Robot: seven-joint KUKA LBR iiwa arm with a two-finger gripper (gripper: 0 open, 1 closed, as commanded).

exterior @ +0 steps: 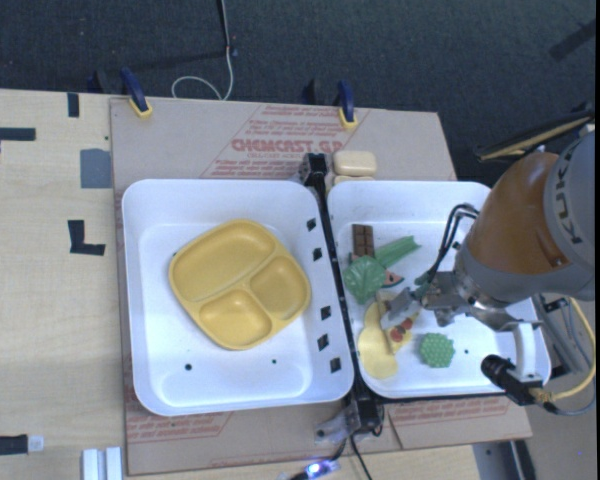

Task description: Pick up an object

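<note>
Your end effector (408, 308) hung low in the right bin (480, 193) among a leafy green toy (372, 270), a knobbly green ball (436, 349) and a smooth yellow piece (376, 346); whether its fingers were spread, you couldn't tell. A glossy yellow divided plate (240, 283) lay in the left bin (140, 298).

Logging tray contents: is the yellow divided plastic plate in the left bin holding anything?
Empty: all three compartments of the yellow divided plastic plate show bare.

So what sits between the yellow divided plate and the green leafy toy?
The black-clipped divider where both white bins meet, in the camera view, between yellow divided plate and green leafy toy.
</note>
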